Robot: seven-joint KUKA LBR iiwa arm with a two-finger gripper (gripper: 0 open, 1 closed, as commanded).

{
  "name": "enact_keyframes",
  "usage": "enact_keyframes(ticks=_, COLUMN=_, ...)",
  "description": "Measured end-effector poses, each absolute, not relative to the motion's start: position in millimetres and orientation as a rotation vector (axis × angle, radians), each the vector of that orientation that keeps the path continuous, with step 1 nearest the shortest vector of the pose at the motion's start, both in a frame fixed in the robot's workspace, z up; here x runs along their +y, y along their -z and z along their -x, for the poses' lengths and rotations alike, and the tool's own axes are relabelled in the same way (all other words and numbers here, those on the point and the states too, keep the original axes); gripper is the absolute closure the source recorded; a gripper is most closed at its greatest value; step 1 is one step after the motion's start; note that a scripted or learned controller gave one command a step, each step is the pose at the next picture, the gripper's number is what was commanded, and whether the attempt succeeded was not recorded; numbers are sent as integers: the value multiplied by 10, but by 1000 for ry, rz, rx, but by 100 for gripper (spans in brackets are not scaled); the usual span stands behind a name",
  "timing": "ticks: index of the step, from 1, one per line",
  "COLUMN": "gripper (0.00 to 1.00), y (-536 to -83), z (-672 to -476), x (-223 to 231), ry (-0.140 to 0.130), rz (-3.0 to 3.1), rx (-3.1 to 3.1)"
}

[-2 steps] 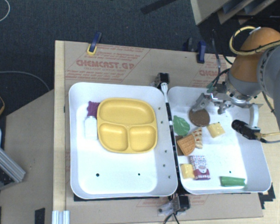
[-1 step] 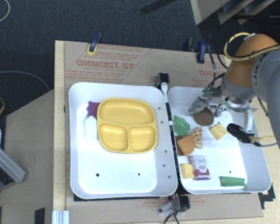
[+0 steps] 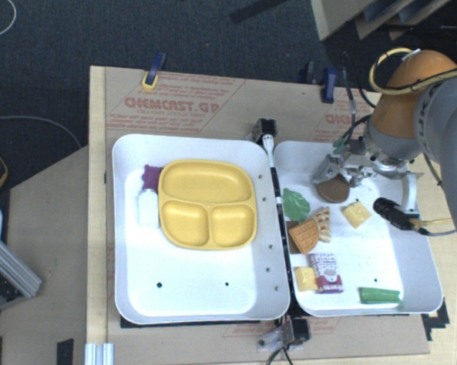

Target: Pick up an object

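Down low in the right bin, far end: gripper right over the brown round piece, apparently touching it. Closed on it or not? Impossible to tell from up here, the wrist blocking the view. No lift yet, by the look of it; piece sitting on the bin floor. So, roughly mid-attempt: approach made, grasp unconfirmed, raise left to do. Nearby, untouched: green leaf, waffle-like piece, yellow block, red-and-white packet, green stick. Over in the left bin, yellow divided tray, idle.
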State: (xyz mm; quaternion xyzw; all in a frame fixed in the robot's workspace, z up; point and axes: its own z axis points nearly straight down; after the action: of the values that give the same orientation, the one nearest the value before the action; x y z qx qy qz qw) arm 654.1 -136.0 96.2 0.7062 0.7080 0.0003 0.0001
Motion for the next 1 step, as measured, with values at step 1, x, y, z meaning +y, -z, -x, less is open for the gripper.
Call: enact_keyframes(ticks=1, gripper=100, y=-1612, z=-6572, x=-1376, ry=-7, rz=-2215, rx=2217)
